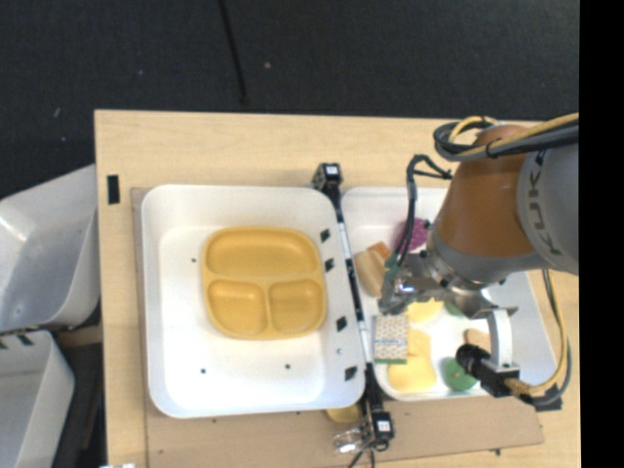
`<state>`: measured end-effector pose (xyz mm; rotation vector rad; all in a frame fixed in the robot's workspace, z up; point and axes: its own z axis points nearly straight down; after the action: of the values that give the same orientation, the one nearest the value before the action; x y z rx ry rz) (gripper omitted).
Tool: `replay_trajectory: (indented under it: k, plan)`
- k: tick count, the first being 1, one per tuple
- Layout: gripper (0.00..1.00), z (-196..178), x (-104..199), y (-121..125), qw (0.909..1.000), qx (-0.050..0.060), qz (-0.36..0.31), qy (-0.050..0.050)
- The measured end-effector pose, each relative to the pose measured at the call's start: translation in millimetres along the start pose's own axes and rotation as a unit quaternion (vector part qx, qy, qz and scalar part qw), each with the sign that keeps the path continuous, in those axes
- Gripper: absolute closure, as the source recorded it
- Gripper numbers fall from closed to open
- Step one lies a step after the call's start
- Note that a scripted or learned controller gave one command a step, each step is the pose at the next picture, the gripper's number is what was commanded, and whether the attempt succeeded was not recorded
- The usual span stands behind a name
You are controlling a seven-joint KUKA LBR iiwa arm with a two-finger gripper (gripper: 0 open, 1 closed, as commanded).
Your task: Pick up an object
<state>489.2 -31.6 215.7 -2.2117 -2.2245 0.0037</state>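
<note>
tool: my tool [395, 295] is low in the right bin [541, 291], near its left wall; can't tell its state from this angle
arm: my wrist with the orange band [483, 208] hangs over the middle of the right bin and hides much of it
under tool: speckled green-and-white block [391, 340] lies just below the tool tip, against the divider side; can't tell if they touch
yellow pieces: pale yellow objects [417, 359] lie beside and under the speckled block, toward the bin's front edge
tan item: tan block [371, 266] sits just left of the tool, close to the bin's left wall
purple item: purple object [413, 233] partly shows behind the wrist, toward the bin's back
green item: round green object [456, 373] sits near the front right, beside a black part of my arm
left bin: left bin [175, 291] holds a yellow three-compartment tray [263, 281], flat, roughly centred
surface: light wood surface [224, 149] carries both bins side by side
</note>
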Motion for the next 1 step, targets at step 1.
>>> replay_trajectory:
  k: [1]
  plan:
    - [1.0, -111.1, 11.5, 1.9, 1.0, -0.009, 0.0, -0.001]
